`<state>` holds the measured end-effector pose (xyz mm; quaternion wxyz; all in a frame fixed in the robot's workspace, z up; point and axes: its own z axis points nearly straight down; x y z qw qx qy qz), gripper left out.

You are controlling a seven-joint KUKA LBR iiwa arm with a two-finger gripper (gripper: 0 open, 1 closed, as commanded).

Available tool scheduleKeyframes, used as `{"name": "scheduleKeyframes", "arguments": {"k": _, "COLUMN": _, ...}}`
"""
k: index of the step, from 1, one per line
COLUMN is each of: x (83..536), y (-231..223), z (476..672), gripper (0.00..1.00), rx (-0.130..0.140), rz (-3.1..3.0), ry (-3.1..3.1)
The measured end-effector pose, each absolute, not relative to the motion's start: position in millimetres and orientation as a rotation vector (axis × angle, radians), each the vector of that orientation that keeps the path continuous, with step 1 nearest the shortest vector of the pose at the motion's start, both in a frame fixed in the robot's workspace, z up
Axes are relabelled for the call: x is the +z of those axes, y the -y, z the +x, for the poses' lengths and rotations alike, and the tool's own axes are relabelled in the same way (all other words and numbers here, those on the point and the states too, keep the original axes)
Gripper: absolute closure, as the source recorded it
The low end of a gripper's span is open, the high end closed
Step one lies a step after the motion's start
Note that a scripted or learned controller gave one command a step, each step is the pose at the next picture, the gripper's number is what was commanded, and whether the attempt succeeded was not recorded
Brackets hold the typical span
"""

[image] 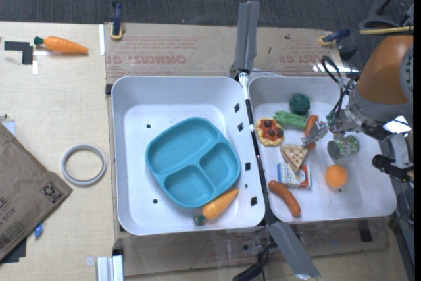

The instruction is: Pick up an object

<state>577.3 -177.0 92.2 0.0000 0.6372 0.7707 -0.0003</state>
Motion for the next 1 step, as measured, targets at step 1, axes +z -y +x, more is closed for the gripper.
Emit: {"name": "scheduleKeyframes", "arguments": {"k": 1, "x": 101.5, "y": 177.7, "z": 577.6, "gripper": 1.0, "rx": 0.0, "rz": 2.005, "ry": -2.416}}
